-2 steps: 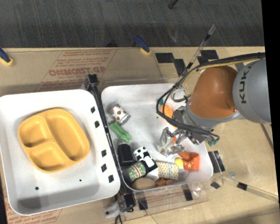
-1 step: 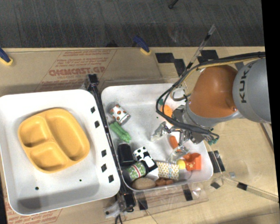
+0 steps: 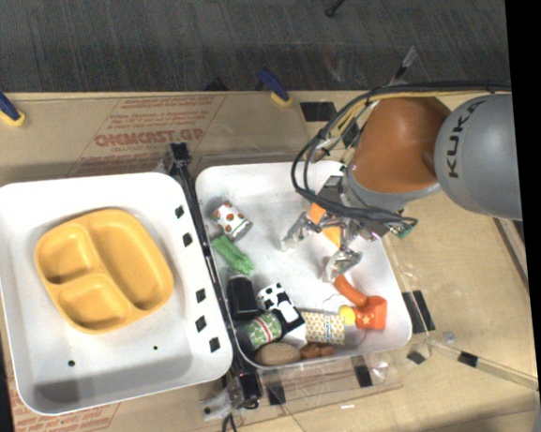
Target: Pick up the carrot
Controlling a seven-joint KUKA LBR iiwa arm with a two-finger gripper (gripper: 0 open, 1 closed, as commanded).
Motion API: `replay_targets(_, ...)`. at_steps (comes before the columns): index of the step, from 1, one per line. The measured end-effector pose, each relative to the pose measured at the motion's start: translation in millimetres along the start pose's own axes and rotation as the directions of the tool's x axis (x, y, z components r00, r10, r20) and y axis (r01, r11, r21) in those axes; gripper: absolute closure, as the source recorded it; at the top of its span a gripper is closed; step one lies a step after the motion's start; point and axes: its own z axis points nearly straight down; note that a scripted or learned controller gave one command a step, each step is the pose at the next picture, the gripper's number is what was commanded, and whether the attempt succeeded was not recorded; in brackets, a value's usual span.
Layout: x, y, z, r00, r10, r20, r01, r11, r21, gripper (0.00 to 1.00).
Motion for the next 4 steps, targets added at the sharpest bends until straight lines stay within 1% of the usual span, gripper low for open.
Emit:
replay_targets(1,-2.6,-0.2,-11.2,1.000,-0.005,0.003,0.005,1.000,0.003,1.00)
replay_targets(2,48.4,43.4,1.7,0.958,0.288,-0.005,-0.288,0.958,-0.003,1.00)
replay_targets(3,6.2,3.1,-65.2,0.872,0.490,0.002,-0.490,0.872,0.003,1.00)
replay_targets(4,-47.6,-24.2,-50.8,0.846,0.533,-0.002,-0.533,0.846,0.000,1.00)
